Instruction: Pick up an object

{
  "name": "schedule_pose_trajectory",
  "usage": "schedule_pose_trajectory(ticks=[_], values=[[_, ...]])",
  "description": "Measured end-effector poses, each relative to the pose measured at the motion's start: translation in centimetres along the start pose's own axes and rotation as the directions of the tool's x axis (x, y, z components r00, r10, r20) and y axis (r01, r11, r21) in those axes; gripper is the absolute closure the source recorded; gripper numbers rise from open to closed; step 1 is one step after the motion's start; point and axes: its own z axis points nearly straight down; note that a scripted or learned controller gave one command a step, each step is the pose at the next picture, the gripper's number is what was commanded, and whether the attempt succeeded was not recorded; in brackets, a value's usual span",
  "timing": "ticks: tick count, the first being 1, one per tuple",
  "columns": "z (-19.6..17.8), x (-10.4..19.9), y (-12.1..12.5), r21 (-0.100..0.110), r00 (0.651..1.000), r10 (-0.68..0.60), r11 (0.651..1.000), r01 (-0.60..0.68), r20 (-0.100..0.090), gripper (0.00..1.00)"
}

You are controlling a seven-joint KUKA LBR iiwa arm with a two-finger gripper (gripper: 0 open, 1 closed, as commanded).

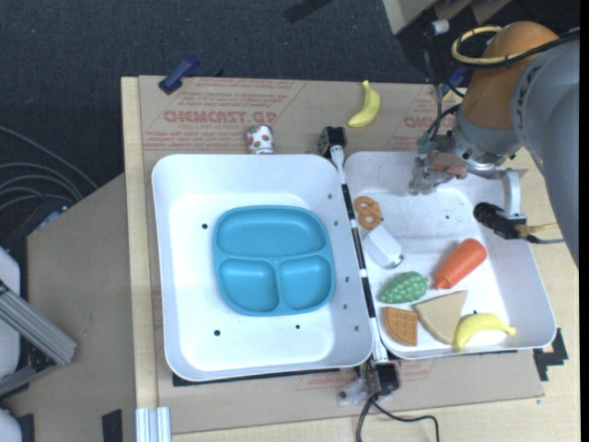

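Right bin (529,274) contents: pretzel (368,212) far left; white piece (382,246); green item (403,288); orange carrot (458,262), tilted; waffle (399,325), wedge (440,316), banana (482,328) along near edge.

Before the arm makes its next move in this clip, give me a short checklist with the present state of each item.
1. Objects available in the right bin: ok. Pretzel, orange carrot, green piece, waffle, sandwich wedge and banana lie there.
2. Gripper over the right bin: ok, near its far rim.
3. Gripper above a target: not ok, bare bin floor lies beneath it.
4. Object between the fingers: not ok, none shows there.
5. Finger opening: cannot tell.
6. Left bin: ok, holds a blue divided plate.
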Motion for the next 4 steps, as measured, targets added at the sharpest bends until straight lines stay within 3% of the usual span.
schedule_pose_trajectory(ticks=[1, 2, 3, 4], values=[[0.0, 0.0, 0.0, 0.001, 1.0, 0.0, 1.0, 0.0, 0.0, 0.0], [2.1, -1.1, 0.0, 0.006, 1.0, 0.004, 1.0, -0.004, -0.003, 0.0], [1.0, -1.0, 0.1, 0.004, 1.0, 0.002, 1.0, -0.002, -0.001, 1.0], [1.1, -1.0, 0.0, 0.004, 1.0, 0.002, 1.0, -0.002, -0.001, 0.0]])
